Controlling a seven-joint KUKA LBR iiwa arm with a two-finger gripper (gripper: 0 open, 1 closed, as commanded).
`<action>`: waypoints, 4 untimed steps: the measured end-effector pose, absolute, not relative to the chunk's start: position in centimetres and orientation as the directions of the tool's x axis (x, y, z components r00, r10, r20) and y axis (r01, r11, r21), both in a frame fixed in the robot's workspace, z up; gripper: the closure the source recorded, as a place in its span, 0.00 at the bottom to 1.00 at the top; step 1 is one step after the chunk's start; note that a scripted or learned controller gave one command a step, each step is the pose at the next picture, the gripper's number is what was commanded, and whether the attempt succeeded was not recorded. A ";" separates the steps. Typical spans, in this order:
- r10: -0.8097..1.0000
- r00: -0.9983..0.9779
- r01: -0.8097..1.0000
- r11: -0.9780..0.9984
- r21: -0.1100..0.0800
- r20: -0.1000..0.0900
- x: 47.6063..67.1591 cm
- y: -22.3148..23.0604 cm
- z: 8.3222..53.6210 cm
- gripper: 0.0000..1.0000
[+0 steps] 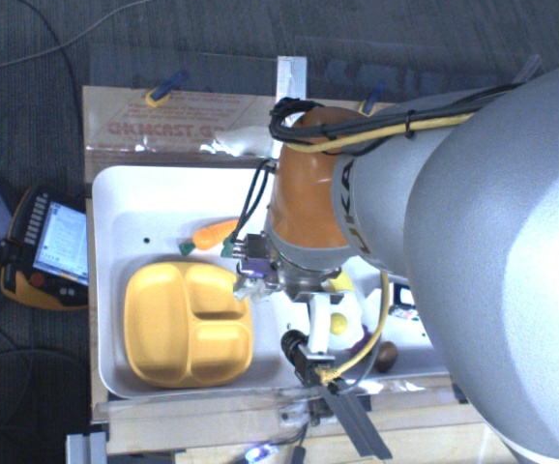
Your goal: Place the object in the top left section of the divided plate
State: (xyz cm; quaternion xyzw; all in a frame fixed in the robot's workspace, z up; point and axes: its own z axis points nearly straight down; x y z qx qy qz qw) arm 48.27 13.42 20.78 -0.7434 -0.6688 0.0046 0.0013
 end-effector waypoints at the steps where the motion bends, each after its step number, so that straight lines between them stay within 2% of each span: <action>1: 0.991 -0.135 0.991 0.135 0.020 -0.001 49.0 17.0 11.4 1.00; 2: 0.942 -0.334 0.942 0.334 -0.003 -0.001 48.3 10.5 13.3 1.00; 4: 0.941 -0.337 0.941 0.337 -0.009 0.005 48.2 10.8 14.9 1.00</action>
